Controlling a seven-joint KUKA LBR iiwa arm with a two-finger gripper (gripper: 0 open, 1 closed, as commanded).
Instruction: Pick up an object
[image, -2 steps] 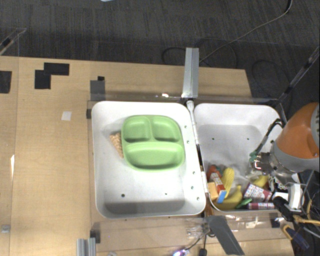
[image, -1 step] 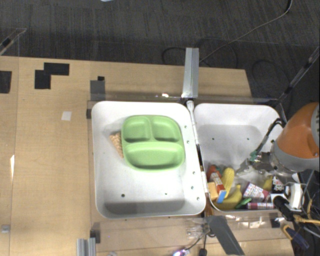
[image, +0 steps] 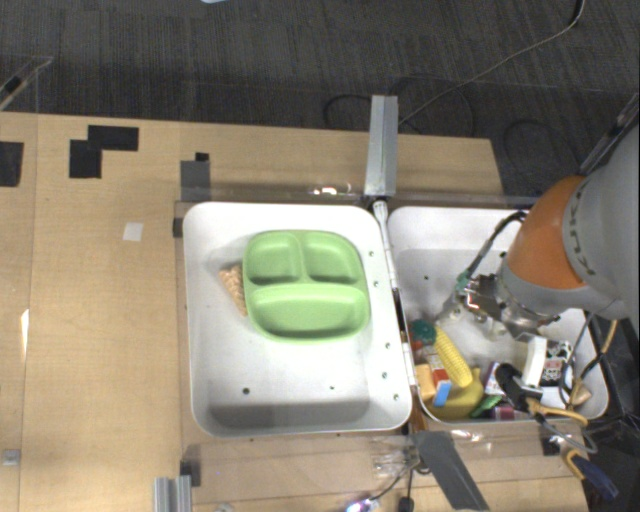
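Observation:
In the right bin, small objects crowd the front left corner: a yellow corn cob, a small green piece, an orange block and a yellow rounded item. My gripper hangs low over the right bin's middle, just up and right of the green piece and the corn. The grey wrist and orange band cover the bin's right part. Nothing shows between the gripper's tips.
The left bin holds a green divided plate, with a tan textured item poking out from under its left edge. A metal post stands behind the wall between the bins. Cables lie at the front right.

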